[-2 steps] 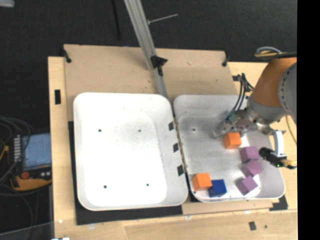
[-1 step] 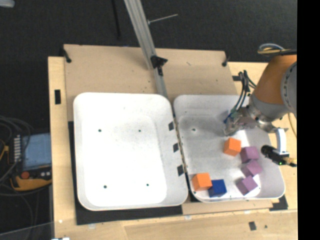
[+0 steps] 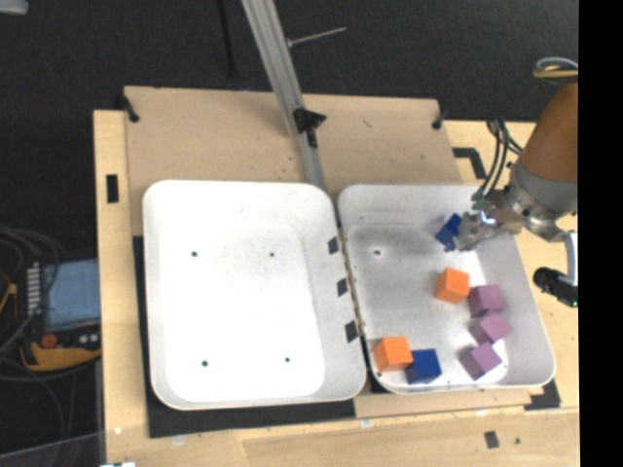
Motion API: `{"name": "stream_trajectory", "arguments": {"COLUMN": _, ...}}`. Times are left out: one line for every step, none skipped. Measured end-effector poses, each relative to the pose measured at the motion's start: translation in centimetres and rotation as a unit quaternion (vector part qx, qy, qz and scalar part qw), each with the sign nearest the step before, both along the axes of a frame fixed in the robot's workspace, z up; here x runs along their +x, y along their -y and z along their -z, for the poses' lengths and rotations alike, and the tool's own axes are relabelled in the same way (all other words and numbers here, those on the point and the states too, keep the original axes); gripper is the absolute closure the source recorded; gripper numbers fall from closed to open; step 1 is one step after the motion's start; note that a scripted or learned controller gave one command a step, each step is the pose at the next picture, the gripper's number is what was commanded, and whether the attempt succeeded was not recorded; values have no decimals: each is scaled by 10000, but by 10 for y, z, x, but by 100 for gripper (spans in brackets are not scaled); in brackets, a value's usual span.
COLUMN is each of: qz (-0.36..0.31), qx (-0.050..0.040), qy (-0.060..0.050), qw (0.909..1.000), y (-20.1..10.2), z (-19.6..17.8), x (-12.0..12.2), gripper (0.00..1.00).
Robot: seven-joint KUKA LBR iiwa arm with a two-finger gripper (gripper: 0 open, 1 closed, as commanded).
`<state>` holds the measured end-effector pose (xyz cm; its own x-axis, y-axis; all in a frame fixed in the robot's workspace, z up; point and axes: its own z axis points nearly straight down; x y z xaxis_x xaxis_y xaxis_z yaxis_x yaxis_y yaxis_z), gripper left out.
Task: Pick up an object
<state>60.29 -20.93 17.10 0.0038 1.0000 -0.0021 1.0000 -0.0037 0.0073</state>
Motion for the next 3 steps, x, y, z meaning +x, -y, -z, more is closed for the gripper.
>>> {"name": "stream_trajectory", "arguments": {"qz": -31, "qx": -3, "qy": 4, "qw": 10000, "y": 2, "z": -55, "x": 2, "gripper": 100}}
{"name": "stream_trajectory", "arguments": {"qz": -58, "qx": 13, "qy": -17, "qw": 10000, "y": -51, "z": -66, "x": 7, "gripper": 100}}
{"name": "stream_trajectory", "arguments": {"qz": -52, "qx": 13, "qy": -35, "qw": 10000, "y": -106, "z": -57, "x": 7, "gripper": 100}}
